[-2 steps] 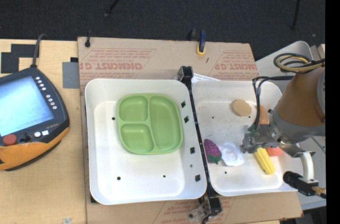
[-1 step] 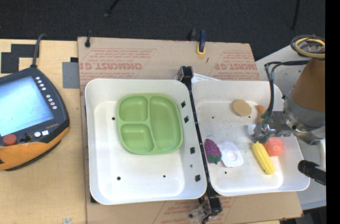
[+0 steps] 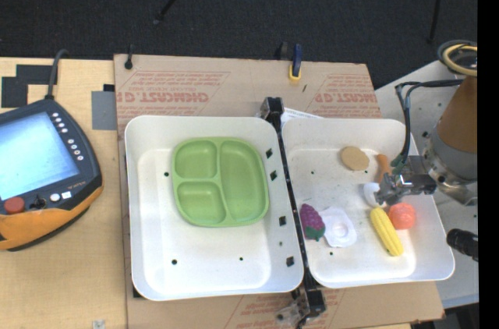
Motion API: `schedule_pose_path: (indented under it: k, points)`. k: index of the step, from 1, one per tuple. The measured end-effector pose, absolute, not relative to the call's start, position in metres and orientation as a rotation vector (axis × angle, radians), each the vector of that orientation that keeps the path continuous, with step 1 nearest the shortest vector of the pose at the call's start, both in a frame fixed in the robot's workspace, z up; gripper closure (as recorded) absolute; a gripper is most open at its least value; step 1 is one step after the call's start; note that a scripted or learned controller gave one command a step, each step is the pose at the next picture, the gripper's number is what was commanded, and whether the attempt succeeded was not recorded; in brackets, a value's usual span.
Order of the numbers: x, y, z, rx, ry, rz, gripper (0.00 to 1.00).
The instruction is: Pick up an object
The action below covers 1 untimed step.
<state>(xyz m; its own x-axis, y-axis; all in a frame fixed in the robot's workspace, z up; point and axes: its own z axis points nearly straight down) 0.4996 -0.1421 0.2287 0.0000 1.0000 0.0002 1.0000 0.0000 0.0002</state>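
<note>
My gripper point(image 3: 389, 188) hangs low over the right side of the right bin point(image 3: 327, 134), with the arm point(image 3: 458, 134) coming in from the right. Directly below it lie a yellow corn cob point(image 3: 387, 231) and a red tomato-like ball point(image 3: 403, 215). An orange carrot-like piece point(image 3: 383, 163) sits just above the gripper, partly hidden by it. A tan round piece point(image 3: 355, 158) rests further left. Purple grapes point(image 3: 312, 220) and a white round piece point(image 3: 340, 228) lie near the bin's front left.
The left bin point(image 3: 148, 257) holds a green divided plate point(image 3: 219, 182). A black divider point(image 3: 285, 187) separates the bins. A teach pendant point(image 3: 43, 164) lies at the far left of the bench. Cables hang by the arm at the right.
</note>
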Motion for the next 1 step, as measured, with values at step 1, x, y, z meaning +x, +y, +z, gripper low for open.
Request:
schedule_pose_path:
  k: [1]
  points:
    - [0.4779, -0.0925, 0.2316, -2.217, -2.219, 0.003, 1.00]
